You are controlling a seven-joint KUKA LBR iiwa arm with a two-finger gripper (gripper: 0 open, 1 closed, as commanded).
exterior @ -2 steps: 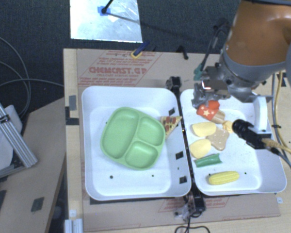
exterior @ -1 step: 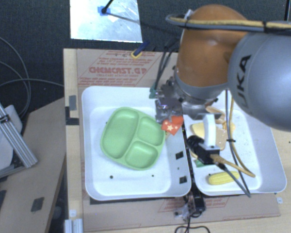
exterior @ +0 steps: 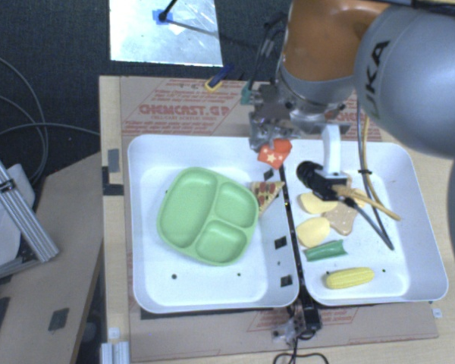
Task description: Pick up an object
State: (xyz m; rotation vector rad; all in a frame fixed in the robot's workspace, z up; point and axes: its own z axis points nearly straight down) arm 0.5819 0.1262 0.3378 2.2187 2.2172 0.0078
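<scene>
My gripper [exterior: 270, 144] hangs over the far end of the divider between the two white bins, under the grey wrist with its orange band. A small red-orange toy [exterior: 274, 155] with a pale spot sits at its fingertips, and the fingers look shut on it. The toy seems lifted clear of the bin floor. Just below it, a toy pizza slice [exterior: 265, 193] lies at the right edge of the left bin [exterior: 148, 279].
A green divided plate [exterior: 208, 215] fills the middle of the left bin. The right bin [exterior: 421, 271] holds two pale yellow pieces [exterior: 313, 231], a tan cracker [exterior: 340, 218], a green pod [exterior: 324, 250], a corn cob [exterior: 349, 278] and thin tongs [exterior: 375, 217].
</scene>
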